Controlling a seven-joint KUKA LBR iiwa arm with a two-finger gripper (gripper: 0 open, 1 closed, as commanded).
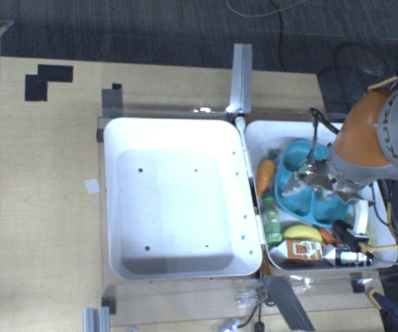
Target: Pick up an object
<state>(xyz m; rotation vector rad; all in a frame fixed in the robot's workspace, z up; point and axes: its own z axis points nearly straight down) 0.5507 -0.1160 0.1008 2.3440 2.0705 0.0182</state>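
Note:
The right bin (pixel 255 135) holds a heap of objects. An orange carrot (pixel 264 176) lies along its left wall, with a green bottle (pixel 271 220) below it. Blue plastic pieces (pixel 297 156) fill the middle. A yellow banana (pixel 302 232), a brown box (pixel 304 251) and a black-and-white marker (pixel 347 257) lie along the front wall. My gripper (pixel 308 180) is down inside this bin, right over the blue pieces, and its tip is hard to make out against them. The arm's orange band (pixel 365 137) hides the bin's right part.
The left bin (pixel 174 199) stands beside the right one, divided from it by a shared wall (pixel 247 185). A metal post (pixel 241 81) rises behind the bins. Cables (pixel 282 5) lie on the dark floor at the back. Bare bench lies to the left.

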